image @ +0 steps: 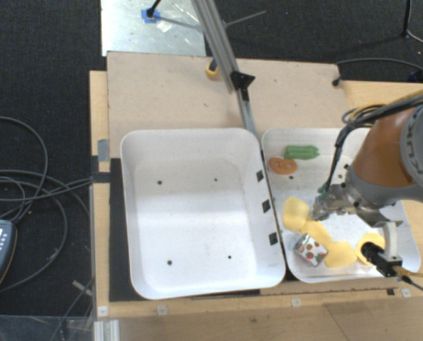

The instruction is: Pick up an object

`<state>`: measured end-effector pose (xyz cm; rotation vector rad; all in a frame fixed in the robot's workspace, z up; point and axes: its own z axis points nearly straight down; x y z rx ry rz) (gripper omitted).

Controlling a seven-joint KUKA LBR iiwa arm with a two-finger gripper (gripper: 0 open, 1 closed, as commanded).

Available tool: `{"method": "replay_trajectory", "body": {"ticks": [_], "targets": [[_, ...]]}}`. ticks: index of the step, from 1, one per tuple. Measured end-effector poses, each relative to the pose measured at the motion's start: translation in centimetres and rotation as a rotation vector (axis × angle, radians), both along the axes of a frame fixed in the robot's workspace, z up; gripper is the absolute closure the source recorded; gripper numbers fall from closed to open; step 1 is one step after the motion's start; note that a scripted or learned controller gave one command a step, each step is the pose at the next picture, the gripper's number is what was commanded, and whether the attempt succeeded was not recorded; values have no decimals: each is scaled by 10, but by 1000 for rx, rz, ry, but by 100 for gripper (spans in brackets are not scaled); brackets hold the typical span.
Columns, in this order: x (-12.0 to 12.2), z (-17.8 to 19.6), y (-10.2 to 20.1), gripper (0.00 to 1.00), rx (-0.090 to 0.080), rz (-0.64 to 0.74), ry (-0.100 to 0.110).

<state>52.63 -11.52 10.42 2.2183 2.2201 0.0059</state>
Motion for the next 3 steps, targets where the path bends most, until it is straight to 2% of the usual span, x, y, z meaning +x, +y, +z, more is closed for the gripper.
{"method": "replay_trajectory", "body": {"ticks": [3], "targets": [[17, 170, 10, 100, -2, 6, -4]]}}
